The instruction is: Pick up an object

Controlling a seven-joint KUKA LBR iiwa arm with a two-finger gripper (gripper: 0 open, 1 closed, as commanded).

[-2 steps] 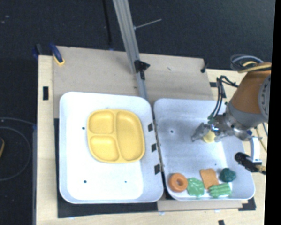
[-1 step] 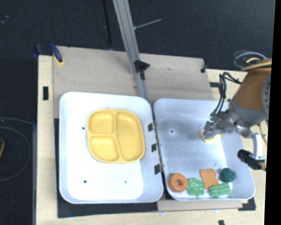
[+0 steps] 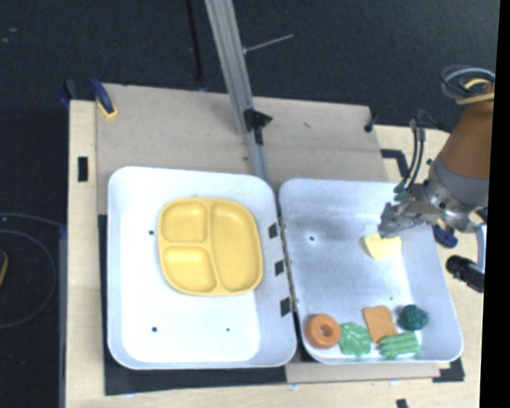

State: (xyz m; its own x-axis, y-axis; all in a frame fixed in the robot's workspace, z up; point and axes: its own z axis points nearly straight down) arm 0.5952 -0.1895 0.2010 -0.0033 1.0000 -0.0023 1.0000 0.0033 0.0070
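claw (image 3: pixel 394 225): over right bin (image 3: pixel 335 212) | finger state: cannot tell | yellow block (image 3: pixel 381 246): just below claw, touching | toys: row well below claw

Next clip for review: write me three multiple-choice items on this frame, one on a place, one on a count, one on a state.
1. Where does the yellow divided plate lie?
A. In the left bin
B. In the right bin
C. On the bare bench

2. How many items are grouped along the near edge of the right bin?
A. Two
B. Five
C. Eight

3. How does the pale yellow block stand relative to the pincer?
A. Far off in the other bin
B. Right beneath it
C. Stacked on the orange ring

Answers:
1 A, the plate sits in the middle of the left bin.
2 B, an orange ring, orange piece, dark green item and two light green ones.
3 B, the block lies directly under the pincer's tip.
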